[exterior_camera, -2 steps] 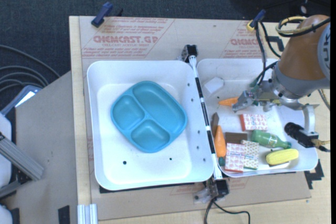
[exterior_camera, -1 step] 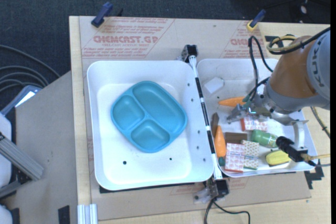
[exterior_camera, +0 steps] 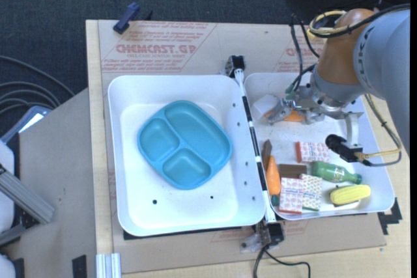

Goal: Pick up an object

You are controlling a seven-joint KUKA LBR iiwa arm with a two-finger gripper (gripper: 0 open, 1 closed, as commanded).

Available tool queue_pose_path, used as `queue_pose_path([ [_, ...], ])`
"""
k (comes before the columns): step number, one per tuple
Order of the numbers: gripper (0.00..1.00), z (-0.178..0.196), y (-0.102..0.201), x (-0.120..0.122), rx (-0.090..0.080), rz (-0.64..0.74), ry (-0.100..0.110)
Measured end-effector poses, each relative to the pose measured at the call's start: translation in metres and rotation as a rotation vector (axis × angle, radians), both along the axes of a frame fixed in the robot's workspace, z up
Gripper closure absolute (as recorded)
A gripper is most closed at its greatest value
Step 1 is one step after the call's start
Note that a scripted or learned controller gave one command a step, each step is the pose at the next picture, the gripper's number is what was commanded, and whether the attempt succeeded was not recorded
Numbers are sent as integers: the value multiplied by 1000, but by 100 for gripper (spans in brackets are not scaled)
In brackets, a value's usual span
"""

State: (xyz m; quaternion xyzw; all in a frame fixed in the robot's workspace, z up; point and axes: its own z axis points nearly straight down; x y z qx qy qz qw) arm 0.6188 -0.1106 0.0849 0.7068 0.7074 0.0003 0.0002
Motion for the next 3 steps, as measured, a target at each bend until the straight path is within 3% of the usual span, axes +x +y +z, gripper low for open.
queue_pose_path([
  [1, 0, 0, -32, 37, 0, -1, 1],
  [2, 0, -1, -10, -44, 1, -2, 3],
  [3, 0, -1, -13, -108, 1, -2, 3],
])
